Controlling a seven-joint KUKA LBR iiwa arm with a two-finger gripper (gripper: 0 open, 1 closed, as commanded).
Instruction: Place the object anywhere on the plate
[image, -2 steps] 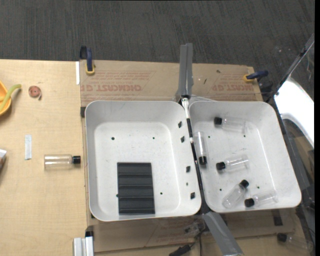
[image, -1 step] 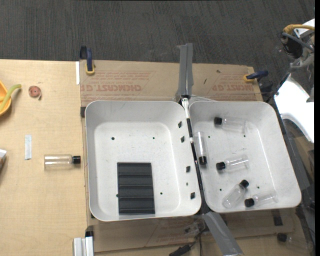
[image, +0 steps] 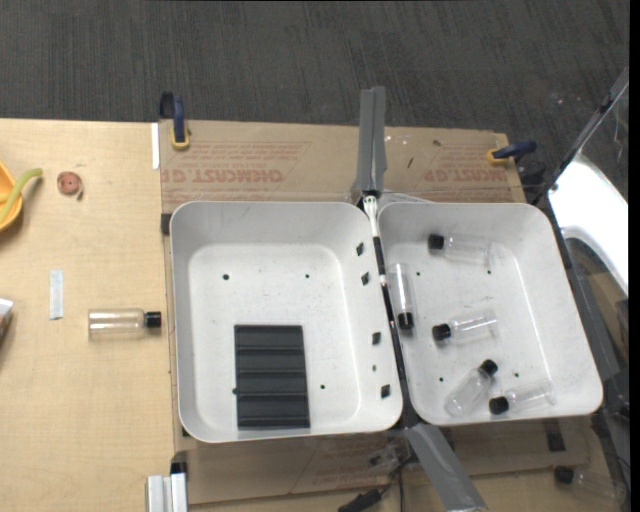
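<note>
A black ribbed plate (image: 270, 377) lies flat in the left white bin (image: 200, 300), near that bin's front edge. Several clear vials with black caps lie on their sides in the right white bin (image: 545, 300). One vial (image: 402, 295) rests along the bin's left wall. Another vial (image: 455, 245) lies at the back, and a third vial (image: 463, 327) is in the middle. Two more sit close together at the front right, around the vial (image: 520, 400) nearest the corner.
On the wooden bench left of the bins lie a spare clear vial (image: 123, 320), a small white strip (image: 56, 295), a reddish disc (image: 68, 182) and a yellow object (image: 10, 195). Clamps (image: 175, 120) hold cardboard behind the bins. A metal post (image: 372, 140) rises between them.
</note>
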